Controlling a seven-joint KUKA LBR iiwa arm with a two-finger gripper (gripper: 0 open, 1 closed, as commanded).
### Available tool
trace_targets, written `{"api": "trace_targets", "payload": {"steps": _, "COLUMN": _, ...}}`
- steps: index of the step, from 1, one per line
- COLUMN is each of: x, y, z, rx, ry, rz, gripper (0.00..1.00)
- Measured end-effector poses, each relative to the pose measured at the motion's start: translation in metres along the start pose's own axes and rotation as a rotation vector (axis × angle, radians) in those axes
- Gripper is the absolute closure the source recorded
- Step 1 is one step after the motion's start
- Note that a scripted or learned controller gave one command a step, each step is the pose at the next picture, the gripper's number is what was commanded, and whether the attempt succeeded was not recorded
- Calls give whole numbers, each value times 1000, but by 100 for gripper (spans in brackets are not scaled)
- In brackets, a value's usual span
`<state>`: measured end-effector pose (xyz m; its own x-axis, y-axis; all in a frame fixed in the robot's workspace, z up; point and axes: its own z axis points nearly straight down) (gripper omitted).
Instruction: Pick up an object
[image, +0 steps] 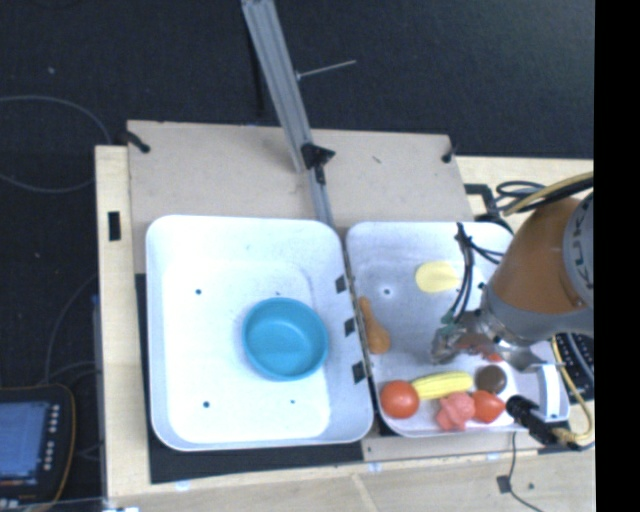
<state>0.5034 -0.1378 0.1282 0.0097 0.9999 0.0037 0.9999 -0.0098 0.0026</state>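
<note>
The right bin (400, 255) holds several small objects. A yellow lemon-like piece (437, 276) lies near its back. An orange piece (374, 332) leans at its left wall. Along the front sit a red tomato (400, 399), a yellow banana-like piece (442, 384), a pink piece (455, 411), a second red piece (488, 405) and a brown round piece (490, 378). My gripper (452, 343) hangs low over the right bin, just above the yellow banana-like piece and left of the brown one. The left bin (200, 260) holds a blue bowl (286, 338).
A grey metal pole (288, 100) slants from the top down to the gap between the bins. Black cables (520, 192) lie at the right behind the arm. A small screen (30, 440) sits at the lower left off the bench.
</note>
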Motion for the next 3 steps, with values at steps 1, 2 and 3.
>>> {"api": "trace_targets", "payload": {"steps": 1, "x": -8, "y": 3, "z": -63, "rx": -5, "ry": -4, "rz": -5, "gripper": 100}}
{"api": "trace_targets", "payload": {"steps": 2, "x": -2, "y": -1, "z": -123, "rx": -8, "ry": -3, "rz": -15, "gripper": 100}}
{"api": "trace_targets", "payload": {"steps": 3, "x": -2, "y": 1, "z": -142, "rx": -2, "ry": -4, "rz": -17, "gripper": 100}}
